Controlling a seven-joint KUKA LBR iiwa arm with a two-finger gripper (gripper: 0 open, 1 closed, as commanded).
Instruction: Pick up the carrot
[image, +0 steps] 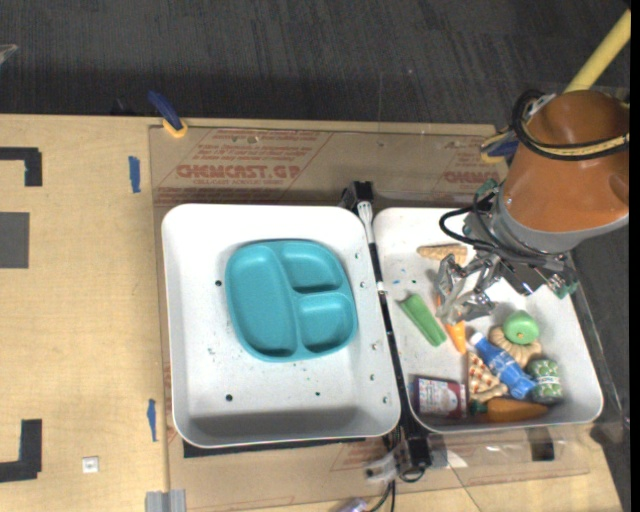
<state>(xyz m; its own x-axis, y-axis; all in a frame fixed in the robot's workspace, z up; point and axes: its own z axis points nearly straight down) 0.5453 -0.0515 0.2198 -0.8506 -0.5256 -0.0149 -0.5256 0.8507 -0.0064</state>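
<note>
In the right bin (590, 385), your gripper (458, 296), its fingers apart, hovers over the carrot (456, 334); likely light, stiff, slippery—grasp mid-length.

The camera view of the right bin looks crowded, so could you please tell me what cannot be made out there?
- Gripper: the arm's orange band and cables hang over it, so whether its fingers are open or shut is unclear.
- Carrot: a short orange piece shows below the gripper; whether it is touched cannot be told.
- Can: label too small to read.
- Toys around the blue bottle: overlapping, outlines hard to separate.
</note>
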